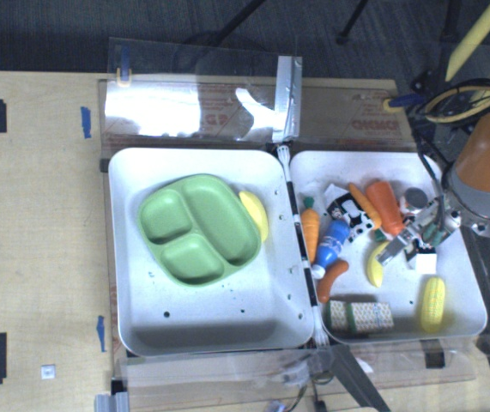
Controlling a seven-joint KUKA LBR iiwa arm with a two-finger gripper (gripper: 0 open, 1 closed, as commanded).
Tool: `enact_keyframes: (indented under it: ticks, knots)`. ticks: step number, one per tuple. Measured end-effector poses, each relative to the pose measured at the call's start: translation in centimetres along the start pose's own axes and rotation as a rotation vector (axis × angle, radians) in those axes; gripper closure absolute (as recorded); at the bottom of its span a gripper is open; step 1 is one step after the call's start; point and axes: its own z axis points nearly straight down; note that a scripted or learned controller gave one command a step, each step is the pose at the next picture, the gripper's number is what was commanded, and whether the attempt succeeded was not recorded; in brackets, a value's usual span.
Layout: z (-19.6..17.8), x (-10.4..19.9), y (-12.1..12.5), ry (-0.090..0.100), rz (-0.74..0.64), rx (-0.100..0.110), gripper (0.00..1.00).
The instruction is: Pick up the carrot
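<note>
The right bin (472, 316) holds the clutter; the left bin (133, 316) holds a green divided plate (198, 227) with a yellow item (256, 214) at the plate's right edge.

The carrot (311, 231) lies against the right bin's left wall, roughly midway along it, green top toward the far edge. A blue bottle (333, 242) sits just beside it on the right, and a reddish sausage-shaped piece (332, 279) lies nearer the front edge.

The gripper (409, 240) sits low over the right half of the same bin, near a banana (374, 268) and an orange block (384, 205). Whether it is open or closed cannot be told at this angle. Nothing is seen held.

Judgement: the approach step is in hand; no grasp of the carrot has been made. The next move calls for travel toward the left wall, then descent aligned across the carrot's narrow width. The wall and the bottle leave little clearance.

An ear of corn (432, 303) lies near the front right corner.
</note>
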Motion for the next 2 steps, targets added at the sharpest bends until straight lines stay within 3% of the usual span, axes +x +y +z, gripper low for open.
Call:
enact_keyframes:
  ticks: [2]
  knots:
    - [0.00, 0.00, 0.00, 0.000, 0.000, 0.000, 0.00]
